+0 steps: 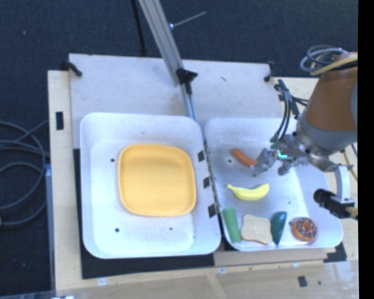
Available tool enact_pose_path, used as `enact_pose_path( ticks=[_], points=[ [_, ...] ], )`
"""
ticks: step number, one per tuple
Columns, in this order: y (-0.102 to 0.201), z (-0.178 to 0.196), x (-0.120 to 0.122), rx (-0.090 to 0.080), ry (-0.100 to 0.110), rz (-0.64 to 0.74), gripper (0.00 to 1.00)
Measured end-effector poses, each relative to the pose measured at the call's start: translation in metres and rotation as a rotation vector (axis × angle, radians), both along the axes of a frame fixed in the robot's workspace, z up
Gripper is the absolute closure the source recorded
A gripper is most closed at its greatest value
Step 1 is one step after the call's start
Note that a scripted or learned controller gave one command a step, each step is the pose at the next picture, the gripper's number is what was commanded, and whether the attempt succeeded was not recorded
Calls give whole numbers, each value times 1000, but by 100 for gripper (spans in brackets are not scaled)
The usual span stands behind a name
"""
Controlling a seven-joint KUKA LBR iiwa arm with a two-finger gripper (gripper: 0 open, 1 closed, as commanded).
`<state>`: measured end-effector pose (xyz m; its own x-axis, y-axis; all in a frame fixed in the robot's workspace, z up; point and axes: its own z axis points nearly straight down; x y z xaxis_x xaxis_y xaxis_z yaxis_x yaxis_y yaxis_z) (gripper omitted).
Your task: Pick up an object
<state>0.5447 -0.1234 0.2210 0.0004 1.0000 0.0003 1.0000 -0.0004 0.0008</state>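
Hovering low in the right bin [311, 185], the hand [266, 161] is sitting just beside the right end of the orange sausage [242, 157]

The sausage is lying just to the camera's left of the hand, its long axis slanting from upper left down to lower right, so its near end is pointing at the fingertips. I cannot tell how far the hand is standing open or whether it is gripping anything. The banana [249, 192] is lying just below, nearer the camera, crosswise to the reach
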Motion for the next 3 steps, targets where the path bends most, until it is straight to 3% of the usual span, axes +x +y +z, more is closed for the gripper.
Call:
enact_pose_path(
  ticks=[1, 3],
  points=[
    [0, 0, 0, 0, 0, 0, 0],
    [-18, -105, 1, 0, 1, 0, 0]
  ],
)
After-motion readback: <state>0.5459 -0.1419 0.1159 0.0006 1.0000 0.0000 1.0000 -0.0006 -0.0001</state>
